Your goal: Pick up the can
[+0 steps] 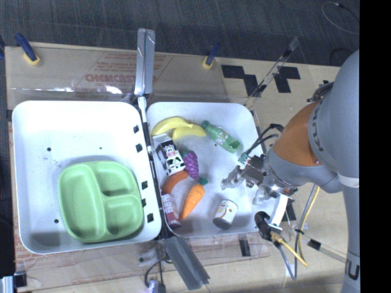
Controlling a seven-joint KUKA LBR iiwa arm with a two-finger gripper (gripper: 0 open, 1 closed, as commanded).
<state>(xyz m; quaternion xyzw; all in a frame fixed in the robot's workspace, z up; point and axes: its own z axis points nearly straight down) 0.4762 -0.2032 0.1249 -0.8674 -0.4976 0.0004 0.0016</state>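
We see the can (pixel 225 212) lying tipped near the right bin's (pixel 244 112) near wall; our tool (pixel 247 177) hovers beside it, grip state unclear. A rounded side could roll away.

Left bin (pixel 24 163) — contains a green divided plate (pixel 101 200). Right bin (pixel 241 112) — contains a banana (pixel 177 127), a green bottle (pixel 221 137), a milk carton (pixel 170 155), purple grapes (pixel 192 163), a carrot (pixel 193 200) and a dark red bottle (pixel 169 209) along the left wall.
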